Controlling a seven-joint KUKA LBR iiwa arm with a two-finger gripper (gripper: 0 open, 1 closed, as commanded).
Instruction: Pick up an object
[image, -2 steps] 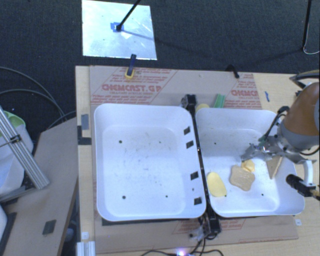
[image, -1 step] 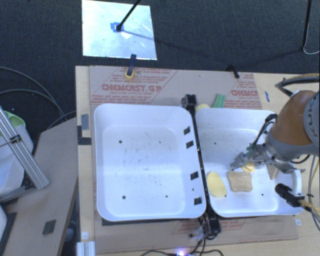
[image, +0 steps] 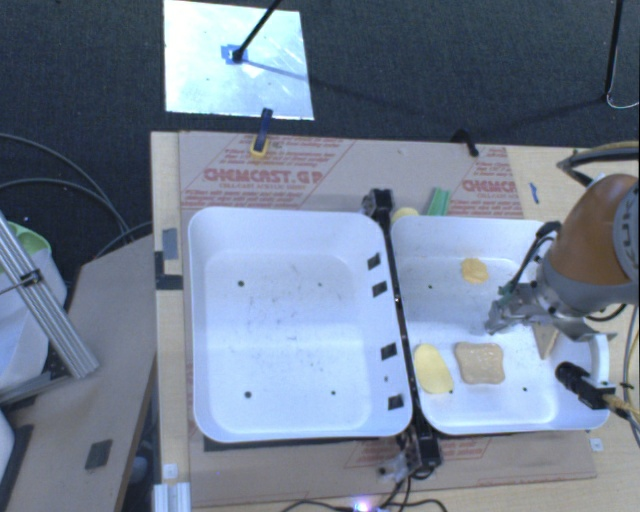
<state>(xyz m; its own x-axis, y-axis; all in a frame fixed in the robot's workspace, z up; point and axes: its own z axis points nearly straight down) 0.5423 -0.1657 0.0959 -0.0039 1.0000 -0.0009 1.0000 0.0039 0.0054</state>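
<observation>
In the right bin (image: 440, 410) lie a tan toast-like slice (image: 480, 363), a pale yellow oval piece (image: 433, 369) near the front left, and a small yellow piece (image: 474, 269) toward the back. My gripper (image: 502, 318) hangs low over the bin's middle, just above and behind the toast slice, with the grey and orange arm (image: 600, 240) reaching in from the right. A tan wedge (image: 545, 340) shows beside the wrist at the right.
The left bin (image: 200, 300) sits beside the right one, with black clips (image: 385, 290) along the shared edge. A green object (image: 438, 201) and a yellow one (image: 404, 214) lie on the cardboard behind the bins. A black part of the arm (image: 580, 385) overhangs the bin's right front.
</observation>
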